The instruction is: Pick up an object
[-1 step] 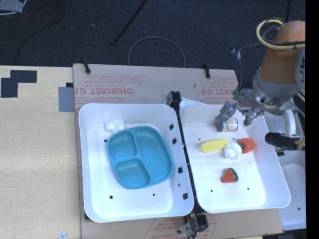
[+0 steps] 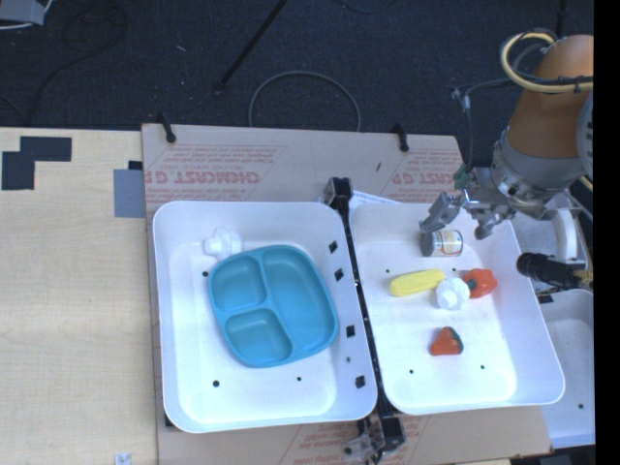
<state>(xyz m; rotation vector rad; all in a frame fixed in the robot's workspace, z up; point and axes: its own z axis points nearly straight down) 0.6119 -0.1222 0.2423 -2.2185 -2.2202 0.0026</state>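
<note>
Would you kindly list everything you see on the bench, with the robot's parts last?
Bins: two, white, side by side on the bench.
Tray: one, blue, three compartments, in the left bin.
White item: one, left bin, by the tray's upper left corner.
Corn: one, yellow, right bin.
Can: one, small, right bin, below the gripper.
White piece: one, beside the corn.
Orange item: one, right of the white piece.
Strawberry: one, red, right bin's middle.
Arm: grey and orange, from the right.
Gripper: over the right bin's top edge.
</note>
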